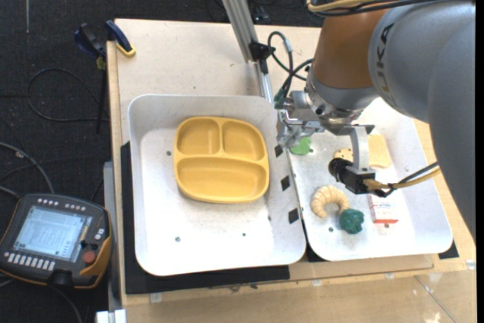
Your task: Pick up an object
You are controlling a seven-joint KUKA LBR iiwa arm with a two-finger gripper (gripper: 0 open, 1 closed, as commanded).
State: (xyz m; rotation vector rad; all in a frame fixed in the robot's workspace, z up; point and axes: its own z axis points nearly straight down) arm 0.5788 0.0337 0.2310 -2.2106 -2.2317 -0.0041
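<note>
My gripper (pixel 291 135) hangs low at the left edge of the right bin (pixel 420 232), close to the wall shared by both bins. A small green thing (pixel 301 147) lies right beside its tip, partly hidden by it. Nearer the front of that bin lie a pale croissant-shaped piece (pixel 329 200), a teal lump (pixel 351 220) and a white card with red print (pixel 384 212). A pale yellow block (pixel 378 151) rests behind them, partly covered by the wrist. The left bin (pixel 151 238) holds a yellow divided plate (pixel 221 159).
The big grey arm with its orange band covers the back right of the right bin. A slanted metal pole (pixel 234 4) rises behind the bins. A teach pendant (pixel 49 238) lies off the bench at the lower left, and a blue and yellow clamp (pixel 113 38) sits at the bench's back left corner.
</note>
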